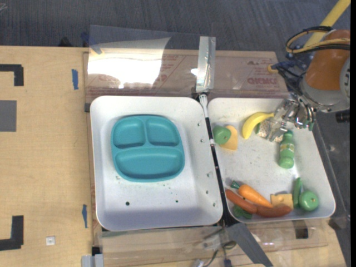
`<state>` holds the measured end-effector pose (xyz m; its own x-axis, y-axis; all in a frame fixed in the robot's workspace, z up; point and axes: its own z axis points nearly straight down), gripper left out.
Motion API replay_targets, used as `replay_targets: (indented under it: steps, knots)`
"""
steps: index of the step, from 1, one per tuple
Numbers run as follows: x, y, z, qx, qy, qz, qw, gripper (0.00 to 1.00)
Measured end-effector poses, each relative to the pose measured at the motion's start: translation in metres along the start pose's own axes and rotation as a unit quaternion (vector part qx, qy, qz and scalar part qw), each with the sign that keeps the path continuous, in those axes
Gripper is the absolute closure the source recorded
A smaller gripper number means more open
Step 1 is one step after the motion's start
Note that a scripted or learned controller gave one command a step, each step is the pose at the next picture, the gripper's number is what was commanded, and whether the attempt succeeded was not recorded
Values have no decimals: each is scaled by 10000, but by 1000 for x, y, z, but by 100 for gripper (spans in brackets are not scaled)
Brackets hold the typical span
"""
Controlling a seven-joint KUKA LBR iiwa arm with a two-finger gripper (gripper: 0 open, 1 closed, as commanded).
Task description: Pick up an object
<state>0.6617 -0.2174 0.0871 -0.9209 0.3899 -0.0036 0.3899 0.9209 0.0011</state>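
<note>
A yellow toy banana, curved and glossy, lies just beside the tool, toward the teal plate; whether the tool is open, I cannot tell

You have two white bins on the desk: the left bin holds one teal divided plate. In the right bin you can count one banana, one carrot, one red sausage, and two green-and-yellow pieces.
</note>
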Motion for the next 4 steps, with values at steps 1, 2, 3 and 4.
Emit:
replay_targets:
  steps: [1, 2, 3, 4]
  knots:
    - [20, 38, 0, 21, 35, 885, 9961, 100]
    - [29, -18, -2, 1, -4, -1204, 9927, 100]
    - [29, -17, -2, -2, -5, -1213, 9926, 0]
    - [82, -25, -1, -3, -21, -699, 9976, 0]
